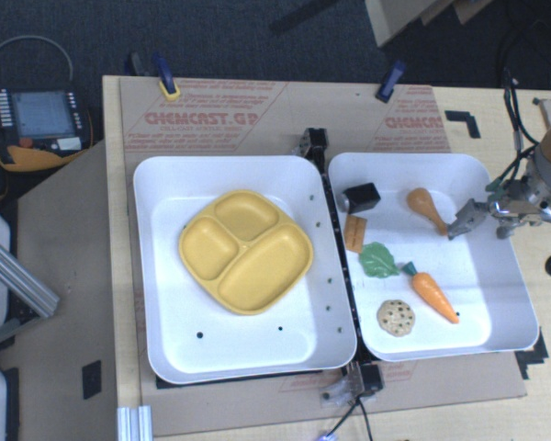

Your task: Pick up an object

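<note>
In the right bin (505,274), several small things are laid out as candidates for the pick: a drumstick (426,209) near the far right, a carrot (434,297) lower down, a green leaf (378,261) just beside the carrot's top, a cookie (396,317) near the front, a black block (361,196) and a brown block (354,233) close to the dividing edge. No single target is fixed by the task; the drumstick is judged the likeliest, since it lies nearest the gripper (482,217). The step in hand is judged to be the approach, with nothing yet lifted. The gripper is seen over the right side of the right bin, just beside the drumstick's thick end and apart from it. One dark finger is seen pointing down and left, but whether the claw is spread or closed cannot be told from this slant; nothing is seen between its fingers. For the next move, the claw would need to be brought over the drumstick and lowered around it. In the left bin (165,246), a yellow plate (246,251) is set, well apart from the gripper.
</note>
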`<state>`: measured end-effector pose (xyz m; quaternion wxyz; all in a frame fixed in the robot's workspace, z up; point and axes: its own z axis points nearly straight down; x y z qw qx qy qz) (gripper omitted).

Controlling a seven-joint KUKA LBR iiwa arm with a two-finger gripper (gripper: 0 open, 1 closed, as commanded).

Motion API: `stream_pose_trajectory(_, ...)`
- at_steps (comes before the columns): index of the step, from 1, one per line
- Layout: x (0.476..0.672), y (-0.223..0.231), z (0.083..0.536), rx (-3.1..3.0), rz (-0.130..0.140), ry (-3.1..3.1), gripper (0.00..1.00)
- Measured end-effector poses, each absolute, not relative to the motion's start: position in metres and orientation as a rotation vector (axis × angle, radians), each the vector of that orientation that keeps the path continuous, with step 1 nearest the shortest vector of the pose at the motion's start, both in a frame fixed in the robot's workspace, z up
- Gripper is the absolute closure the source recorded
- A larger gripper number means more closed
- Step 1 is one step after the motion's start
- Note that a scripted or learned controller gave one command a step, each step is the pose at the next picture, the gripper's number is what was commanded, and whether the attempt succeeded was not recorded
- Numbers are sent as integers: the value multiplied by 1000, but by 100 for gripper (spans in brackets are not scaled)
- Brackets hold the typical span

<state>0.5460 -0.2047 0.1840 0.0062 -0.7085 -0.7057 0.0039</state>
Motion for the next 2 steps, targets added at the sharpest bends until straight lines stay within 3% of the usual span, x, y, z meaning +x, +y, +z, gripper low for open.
stream_pose_trajectory(1, 550, -204, 192, -2222, 0, -2222, 0)
stream_pose_trajectory(2, 550, -208, 130, -2219, 3, -2218, 0)
